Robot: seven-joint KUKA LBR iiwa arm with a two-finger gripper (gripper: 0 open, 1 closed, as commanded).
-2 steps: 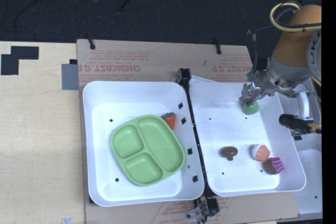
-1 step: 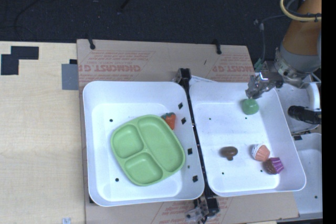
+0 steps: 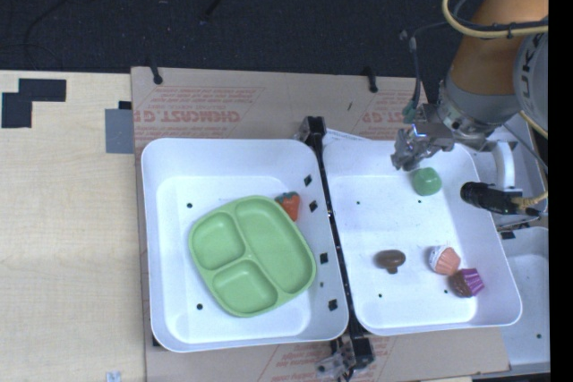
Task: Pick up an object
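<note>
My gripper [image 3: 408, 152] hangs over the far part of the right bin [image 3: 367, 309], just left of and above a small green ball-like thing [image 3: 427, 182]. The view does not let me see anything held between its tips. Lower in the same bin lie a brown mushroom-shaped piece [image 3: 389, 260], a pink and white cupcake-like toy [image 3: 443, 260] and a purple one [image 3: 466, 283]. The left bin [image 3: 166, 192] holds a green divided plate [image 3: 252, 255] with a small orange and red toy [image 3: 288, 205] at its far right edge.
A black divider strip [image 3: 327, 219] runs between the two bins. Brown cardboard [image 3: 242, 103] lies under both bins on the pale bench [image 3: 63, 228]. The arm's orange band [image 3: 501, 22] rises at the upper right.
</note>
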